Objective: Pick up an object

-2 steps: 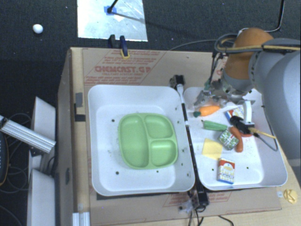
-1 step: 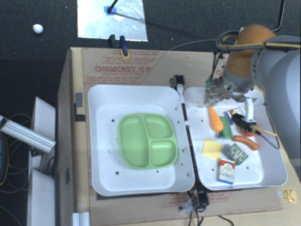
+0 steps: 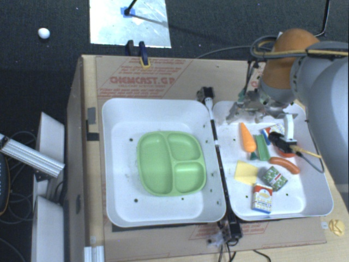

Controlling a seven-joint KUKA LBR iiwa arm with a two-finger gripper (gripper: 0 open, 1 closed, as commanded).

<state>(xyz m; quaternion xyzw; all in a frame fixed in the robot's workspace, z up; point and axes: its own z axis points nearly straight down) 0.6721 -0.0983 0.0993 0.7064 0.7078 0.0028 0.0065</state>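
Note:
My gripper [image 3: 252, 112] hangs low over the back of the right bin [image 3: 323, 200], just behind the top end of an orange carrot [image 3: 248, 138]. Nothing is visibly held in it. Next to the carrot lies a green stick [image 3: 262, 148]. A red sausage [image 3: 285, 164] lies to the right of the stick. Nearer the front sit a yellow block [image 3: 246, 172], a small green box [image 3: 274, 178] and a red-and-white carton [image 3: 262, 197].
The left bin [image 3: 117, 162] holds a green divided plate [image 3: 169, 163]. A raised divider [image 3: 216, 146] runs between the two bins. The grey arm [image 3: 322, 86] fills the upper right, above the right bin's back corner.

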